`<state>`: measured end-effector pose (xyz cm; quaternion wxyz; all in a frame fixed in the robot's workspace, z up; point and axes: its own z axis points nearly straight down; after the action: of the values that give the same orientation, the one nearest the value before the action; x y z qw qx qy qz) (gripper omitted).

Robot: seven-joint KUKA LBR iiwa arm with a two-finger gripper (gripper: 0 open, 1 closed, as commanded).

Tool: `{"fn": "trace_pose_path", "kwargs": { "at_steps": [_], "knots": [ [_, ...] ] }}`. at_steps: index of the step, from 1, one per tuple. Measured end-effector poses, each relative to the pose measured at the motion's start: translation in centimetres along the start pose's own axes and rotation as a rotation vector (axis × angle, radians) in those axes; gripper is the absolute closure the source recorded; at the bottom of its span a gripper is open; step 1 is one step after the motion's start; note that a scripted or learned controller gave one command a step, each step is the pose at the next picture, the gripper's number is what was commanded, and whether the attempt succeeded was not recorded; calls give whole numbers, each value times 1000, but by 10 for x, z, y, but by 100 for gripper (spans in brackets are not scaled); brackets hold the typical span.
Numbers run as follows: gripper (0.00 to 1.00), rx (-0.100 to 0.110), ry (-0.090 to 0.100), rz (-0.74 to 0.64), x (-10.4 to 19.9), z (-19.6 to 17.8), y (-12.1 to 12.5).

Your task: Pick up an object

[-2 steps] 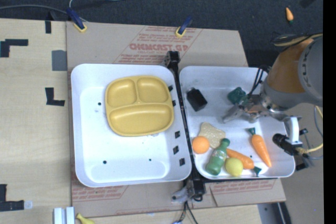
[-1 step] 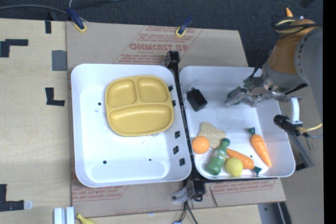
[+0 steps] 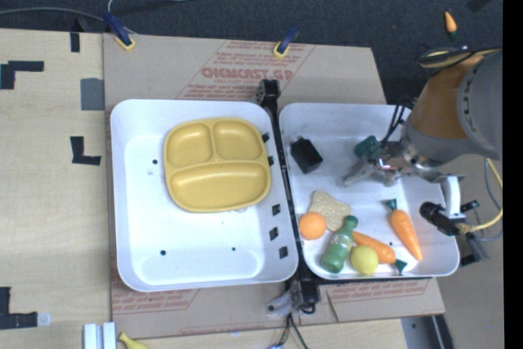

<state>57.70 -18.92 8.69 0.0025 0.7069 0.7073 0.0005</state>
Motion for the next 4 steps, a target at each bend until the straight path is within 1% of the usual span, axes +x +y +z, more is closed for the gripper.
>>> {"fn": "trace_pose_path", "kwargs": {
  "at_steps": [1,2,3,4],
  "knots": [
    [100,-3,-2,0,-1,-10,1],
    [0,-2,-2,0,-1,-10,0],
    [0,-2,0,-1,-16,0,-32],
    [0,0,4,-2,-33,0,33]
  ]
}}
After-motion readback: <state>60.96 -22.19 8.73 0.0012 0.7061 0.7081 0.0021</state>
